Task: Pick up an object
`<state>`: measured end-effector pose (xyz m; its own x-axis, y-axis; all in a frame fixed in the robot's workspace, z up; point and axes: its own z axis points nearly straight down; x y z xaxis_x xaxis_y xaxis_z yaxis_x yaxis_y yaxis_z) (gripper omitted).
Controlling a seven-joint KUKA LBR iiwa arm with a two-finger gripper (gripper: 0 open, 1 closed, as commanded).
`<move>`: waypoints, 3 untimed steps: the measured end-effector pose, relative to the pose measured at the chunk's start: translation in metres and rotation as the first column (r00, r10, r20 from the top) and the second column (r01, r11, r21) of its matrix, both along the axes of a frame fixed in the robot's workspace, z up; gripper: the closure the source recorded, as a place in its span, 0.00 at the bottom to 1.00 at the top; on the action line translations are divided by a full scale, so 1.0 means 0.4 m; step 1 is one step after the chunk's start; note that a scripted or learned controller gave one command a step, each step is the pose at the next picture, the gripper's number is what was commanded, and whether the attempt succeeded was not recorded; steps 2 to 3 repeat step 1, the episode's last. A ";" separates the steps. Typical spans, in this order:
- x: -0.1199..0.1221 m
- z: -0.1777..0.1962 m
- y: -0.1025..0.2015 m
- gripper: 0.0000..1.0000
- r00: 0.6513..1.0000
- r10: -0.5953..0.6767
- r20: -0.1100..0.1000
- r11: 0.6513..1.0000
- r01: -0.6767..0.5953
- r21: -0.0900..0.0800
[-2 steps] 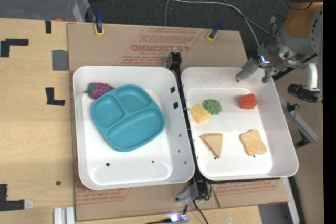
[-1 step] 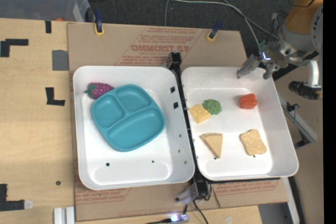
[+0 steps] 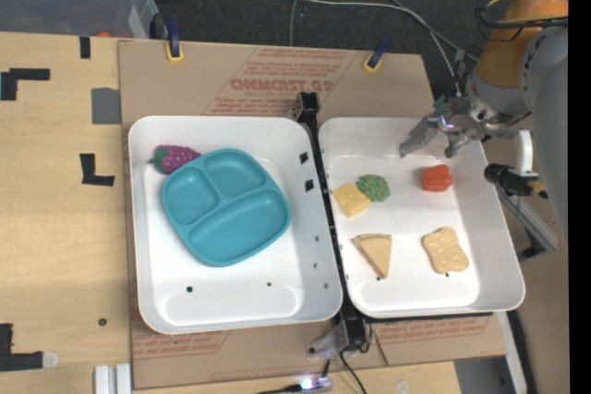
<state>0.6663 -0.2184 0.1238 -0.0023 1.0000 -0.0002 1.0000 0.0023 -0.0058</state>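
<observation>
The arm (image 3: 540,60) reaches in over the far edge of the right bin (image 3: 499,291), one of two white bins; the left bin (image 3: 152,291) holds one blue divided plate (image 3: 226,206) and one bunch of purple grapes (image 3: 174,158). The gripper (image 3: 432,141) hangs with its two fingers spread wide and nothing between them, so the step in hand looks like the approach, before any grasp. Five pieces lie in the right bin: nearest, just beside and below the gripper, one red piece (image 3: 436,178); further off, one green broccoli (image 3: 373,188) touching one yellow block (image 3: 350,199); furthest, one tan wedge (image 3: 375,253) and one cracker (image 3: 445,251), though the view is too soft to name them surely. The next move probably calls for centring over the red piece, then descending.
</observation>
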 end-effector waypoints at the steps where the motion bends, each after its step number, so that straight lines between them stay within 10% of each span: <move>1: 0.001 -0.101 0.002 0.00 1.000 0.000 0.006 1.000 0.000 -0.002; 3: 0.001 -0.101 0.002 0.00 1.000 0.000 0.006 1.000 0.000 -0.002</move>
